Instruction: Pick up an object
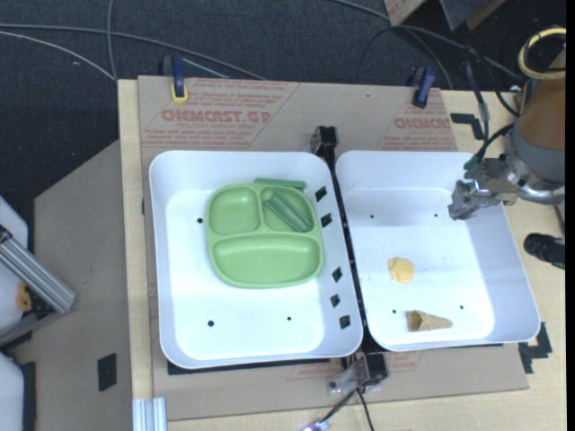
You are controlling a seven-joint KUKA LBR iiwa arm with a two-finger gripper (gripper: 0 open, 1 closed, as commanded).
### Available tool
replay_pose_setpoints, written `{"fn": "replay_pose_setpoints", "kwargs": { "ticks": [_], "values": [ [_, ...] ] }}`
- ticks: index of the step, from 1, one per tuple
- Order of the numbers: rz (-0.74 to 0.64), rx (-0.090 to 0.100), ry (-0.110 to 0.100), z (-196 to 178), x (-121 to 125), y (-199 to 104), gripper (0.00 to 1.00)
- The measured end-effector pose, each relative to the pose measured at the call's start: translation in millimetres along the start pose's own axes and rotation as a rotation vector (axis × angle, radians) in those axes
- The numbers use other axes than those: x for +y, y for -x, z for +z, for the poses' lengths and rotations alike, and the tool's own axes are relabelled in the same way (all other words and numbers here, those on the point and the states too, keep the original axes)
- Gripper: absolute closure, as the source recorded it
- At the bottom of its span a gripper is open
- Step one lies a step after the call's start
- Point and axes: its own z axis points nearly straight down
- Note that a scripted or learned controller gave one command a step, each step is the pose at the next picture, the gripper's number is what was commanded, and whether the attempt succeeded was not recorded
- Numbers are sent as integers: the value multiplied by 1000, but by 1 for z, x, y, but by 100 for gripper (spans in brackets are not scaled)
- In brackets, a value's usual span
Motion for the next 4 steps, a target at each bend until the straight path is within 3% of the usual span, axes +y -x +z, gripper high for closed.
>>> {"fn": "replay_pose_setpoints", "kwargs": {
  "ticks": [1, 2, 3, 4],
  "values": [
    [1, 1, -4, -10, 1, 0, 100],
    [-3, 5, -10, -6, -1, -59, 100],
    [-5, 4, -6, -4, 15, -119, 100],
    [-5, 5, -8, -8, 9, -171, 100]
  ]
}}
